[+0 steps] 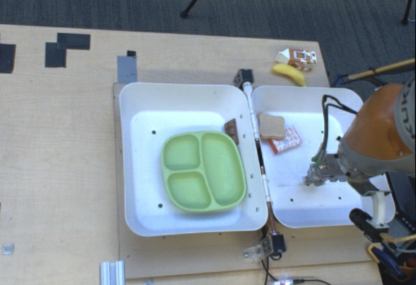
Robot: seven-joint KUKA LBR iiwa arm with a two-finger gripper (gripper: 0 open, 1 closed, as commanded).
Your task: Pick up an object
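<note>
While the gripper (316,176) hangs low over the right bin (338,212) floor, its state impossible to tell, the bread slice (272,125) and red packet (286,139) lie up-left of it.

Grey arm (383,147) coming in from the right, orange band sitting fat above the wrist. Wrist angled down and to the left, ending in the gripper (314,176) low over the right-hand side of the bench. Black cable looping off the wrist housing. Too small and blurry at the tip to make out more than a dark metal cluster.
</note>
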